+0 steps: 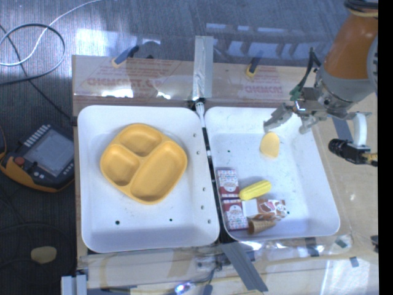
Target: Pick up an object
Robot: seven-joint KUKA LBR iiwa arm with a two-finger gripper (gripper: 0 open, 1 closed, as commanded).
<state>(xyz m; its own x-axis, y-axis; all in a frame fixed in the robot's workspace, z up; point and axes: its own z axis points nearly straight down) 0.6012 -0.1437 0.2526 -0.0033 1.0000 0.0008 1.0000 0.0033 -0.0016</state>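
The gripper (288,123) hangs wide open, holding nothing, over the right bin's (319,183) far edge, just beside the yellow piece (269,145), so it looks like approach stage, needing a drop and close.

I can read no word, brand or number anywhere around me. The red-and-white packet (228,181) in my right bin (325,183) carries printing too small and blurred to make out, and so does the second red-and-white packet (234,212) just below it. The cardboard (116,78) behind the bins bears faint reddish lettering that stays illegible. The pendant screen (48,154) on the floor shows only grey.
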